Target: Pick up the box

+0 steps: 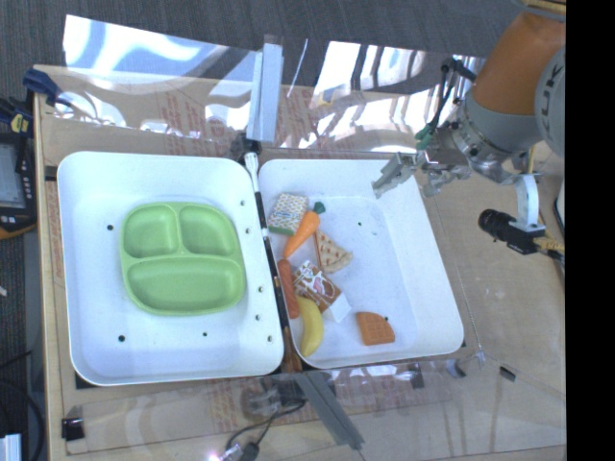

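The box [287,213], small with a pale green and white print, lies at the top left of the right bin [423,286], close to the divider. An orange carrot [302,233] leans against its lower right side. My gripper [404,182] hangs over the right bin's far right corner, well to the right of the box and apart from it. It is open, with nothing between its fingers.
In the right bin lie a tan cracker [332,254], a red and white packet [317,284], a red sausage [288,288], a banana [309,327] and an orange-brown wedge [375,328]. The left bin [77,257] holds a green divided plate [183,257].
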Robot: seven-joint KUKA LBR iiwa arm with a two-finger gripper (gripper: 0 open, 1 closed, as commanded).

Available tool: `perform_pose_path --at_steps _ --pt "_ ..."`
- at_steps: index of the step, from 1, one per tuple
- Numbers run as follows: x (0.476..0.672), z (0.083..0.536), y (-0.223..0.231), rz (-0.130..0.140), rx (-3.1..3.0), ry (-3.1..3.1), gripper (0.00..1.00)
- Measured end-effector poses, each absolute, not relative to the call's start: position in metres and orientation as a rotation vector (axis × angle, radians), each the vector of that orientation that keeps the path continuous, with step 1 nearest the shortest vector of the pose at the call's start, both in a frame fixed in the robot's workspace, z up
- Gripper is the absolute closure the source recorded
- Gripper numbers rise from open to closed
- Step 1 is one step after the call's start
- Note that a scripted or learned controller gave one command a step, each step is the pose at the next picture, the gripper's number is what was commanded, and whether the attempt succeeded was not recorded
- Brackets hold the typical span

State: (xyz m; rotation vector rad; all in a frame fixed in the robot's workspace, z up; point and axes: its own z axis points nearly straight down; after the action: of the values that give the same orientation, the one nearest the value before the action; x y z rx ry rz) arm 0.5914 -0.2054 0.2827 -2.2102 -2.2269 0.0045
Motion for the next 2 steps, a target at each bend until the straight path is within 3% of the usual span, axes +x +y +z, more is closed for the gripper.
perform_pose_path --at_steps 1,2 --pt "0.63 0.112 -0.189 -0.015 -2.248 -2.213 0.0" --pt "0.658 0.093 -0.117 0.0 -2.079 -2.356 0.0"
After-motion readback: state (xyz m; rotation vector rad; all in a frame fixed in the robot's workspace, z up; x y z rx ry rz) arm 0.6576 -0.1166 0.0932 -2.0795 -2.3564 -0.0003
